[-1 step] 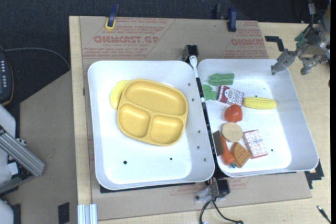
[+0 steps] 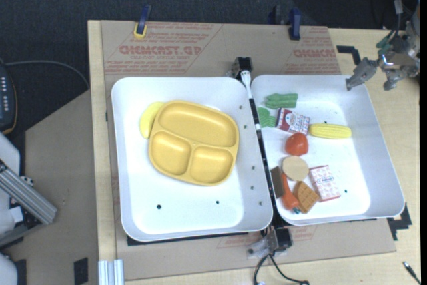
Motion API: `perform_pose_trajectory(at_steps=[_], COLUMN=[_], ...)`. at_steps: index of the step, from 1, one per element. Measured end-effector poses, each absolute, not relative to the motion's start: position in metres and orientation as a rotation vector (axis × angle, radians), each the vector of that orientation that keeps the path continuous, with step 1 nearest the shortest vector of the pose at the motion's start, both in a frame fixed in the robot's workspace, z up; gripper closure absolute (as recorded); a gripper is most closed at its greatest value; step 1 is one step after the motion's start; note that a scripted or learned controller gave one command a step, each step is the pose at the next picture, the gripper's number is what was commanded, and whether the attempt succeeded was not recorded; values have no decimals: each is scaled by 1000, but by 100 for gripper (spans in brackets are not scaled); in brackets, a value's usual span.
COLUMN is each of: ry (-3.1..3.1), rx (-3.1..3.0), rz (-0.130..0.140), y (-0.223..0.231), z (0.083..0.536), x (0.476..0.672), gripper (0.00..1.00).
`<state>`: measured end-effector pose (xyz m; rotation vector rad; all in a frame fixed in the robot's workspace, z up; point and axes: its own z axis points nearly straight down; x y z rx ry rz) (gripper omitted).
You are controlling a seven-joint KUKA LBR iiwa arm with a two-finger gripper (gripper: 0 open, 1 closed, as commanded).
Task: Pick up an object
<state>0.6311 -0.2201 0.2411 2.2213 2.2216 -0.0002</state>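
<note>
While the claw [image 2: 375, 71] is hanging open and empty at the right bin's [image 2: 373, 143] far right | a yellow corn cob [image 2: 329, 132] is lying flat among toy foods.

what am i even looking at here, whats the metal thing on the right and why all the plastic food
One camera looks down at a slant on a bench with two shallow white bins. The metal thing at the right edge is a robot arm's two-finger gripper, hovering over the right bin's far corner; nothing shows between its fingers. The left bin holds a yellow divided tray. The right bin holds toy food: a corn cob, a tomato, a green piece, small boxes and more. The robot practises picking one up.
</note>
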Motion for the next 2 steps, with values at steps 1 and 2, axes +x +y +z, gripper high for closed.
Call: perform_pose_trajectory(at_steps=[1,2], ry=[2226,2225], rx=[2223,2225], rz=[-4,-4], y=[-216,-217], z=[198,154], x=[632,629], gripper=[0,0])
